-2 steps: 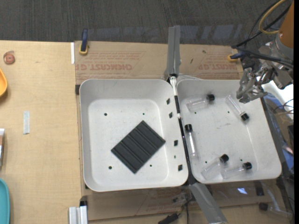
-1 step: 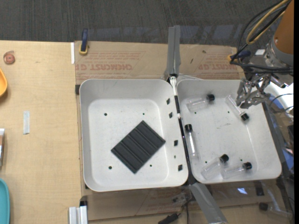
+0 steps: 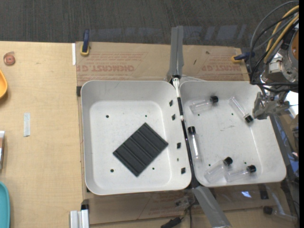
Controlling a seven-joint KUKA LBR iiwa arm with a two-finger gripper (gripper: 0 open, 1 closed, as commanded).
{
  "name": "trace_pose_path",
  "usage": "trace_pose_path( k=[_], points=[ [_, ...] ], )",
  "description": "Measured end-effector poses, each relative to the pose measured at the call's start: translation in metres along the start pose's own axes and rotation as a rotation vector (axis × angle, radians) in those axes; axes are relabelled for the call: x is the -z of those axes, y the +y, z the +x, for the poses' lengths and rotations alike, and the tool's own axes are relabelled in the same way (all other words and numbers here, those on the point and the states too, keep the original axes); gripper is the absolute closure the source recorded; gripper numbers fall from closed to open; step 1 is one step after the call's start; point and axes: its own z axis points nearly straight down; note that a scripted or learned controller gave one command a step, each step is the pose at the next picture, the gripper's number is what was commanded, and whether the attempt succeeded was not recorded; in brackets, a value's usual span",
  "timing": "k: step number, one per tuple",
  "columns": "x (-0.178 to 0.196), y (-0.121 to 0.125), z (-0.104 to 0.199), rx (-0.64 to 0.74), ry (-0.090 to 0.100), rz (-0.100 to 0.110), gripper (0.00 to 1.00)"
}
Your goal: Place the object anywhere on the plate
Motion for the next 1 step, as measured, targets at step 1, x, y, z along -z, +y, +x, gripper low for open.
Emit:
trace_pose_path(
  k=[1],
  points=[
    [0.004, 0.0371, 0.0278, 0.415, -0.001, -0.002, 1.0]
  ],
)
